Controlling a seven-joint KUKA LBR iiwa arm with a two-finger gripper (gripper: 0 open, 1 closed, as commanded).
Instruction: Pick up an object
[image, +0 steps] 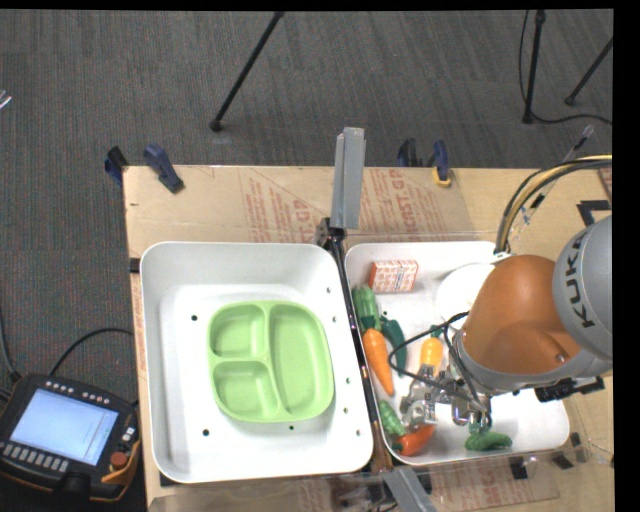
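Toy food lies scattered in the right bin (560, 435), mostly along its left wall. Taking the gripper (445, 403) as the landmark: an orange carrot (377, 360) lies just to its left, slanted, with green vegetable pieces (366, 305) beyond the carrot's upper end. A yellow-and-orange piece (430, 353) sits just above the gripper. A red-orange piece (417, 439) lies just below it, and a green piece (488, 439) lies below and to its right. A small orange box (394, 276) rests well above, near the bin's far wall. Whether the gripper is spread or closed cannot be told; nothing is plainly seen between its tips. The left bin (165, 300), well to the gripper's left, holds a green divided tray (270, 361).
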